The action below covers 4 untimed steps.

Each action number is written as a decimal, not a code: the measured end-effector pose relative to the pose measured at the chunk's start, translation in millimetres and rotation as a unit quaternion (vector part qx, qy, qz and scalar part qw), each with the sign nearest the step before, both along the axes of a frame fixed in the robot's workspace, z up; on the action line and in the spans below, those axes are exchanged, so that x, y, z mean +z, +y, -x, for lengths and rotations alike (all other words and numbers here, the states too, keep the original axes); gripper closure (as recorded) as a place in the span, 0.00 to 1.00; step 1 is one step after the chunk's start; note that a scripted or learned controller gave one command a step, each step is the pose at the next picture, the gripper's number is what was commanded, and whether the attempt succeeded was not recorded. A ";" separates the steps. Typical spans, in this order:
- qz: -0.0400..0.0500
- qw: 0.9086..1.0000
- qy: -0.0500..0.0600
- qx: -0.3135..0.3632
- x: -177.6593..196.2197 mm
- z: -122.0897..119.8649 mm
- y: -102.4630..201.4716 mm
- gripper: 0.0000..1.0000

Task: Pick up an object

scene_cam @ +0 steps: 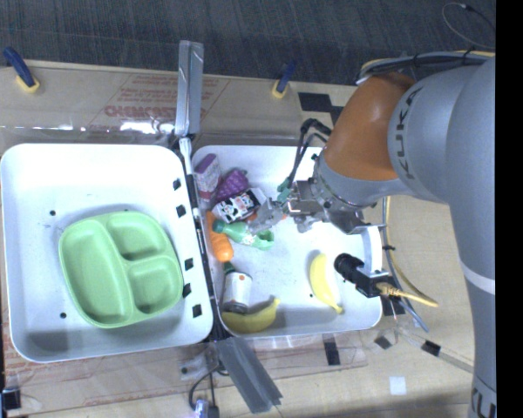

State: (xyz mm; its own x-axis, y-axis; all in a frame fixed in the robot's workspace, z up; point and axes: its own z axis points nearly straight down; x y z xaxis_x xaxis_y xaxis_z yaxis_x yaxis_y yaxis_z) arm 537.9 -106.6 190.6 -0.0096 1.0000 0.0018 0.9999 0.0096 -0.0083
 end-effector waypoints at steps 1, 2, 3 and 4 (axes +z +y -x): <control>0.002 1.000 -0.012 0.011 -91.1 -57.5 -30.7 0.00; 0.001 1.000 -0.002 0.009 -100.8 -24.1 -19.6 0.00; 0.001 1.000 0.000 0.012 -93.3 -24.3 -18.6 1.00; 0.001 1.000 0.000 0.012 -93.4 -24.3 -18.5 0.00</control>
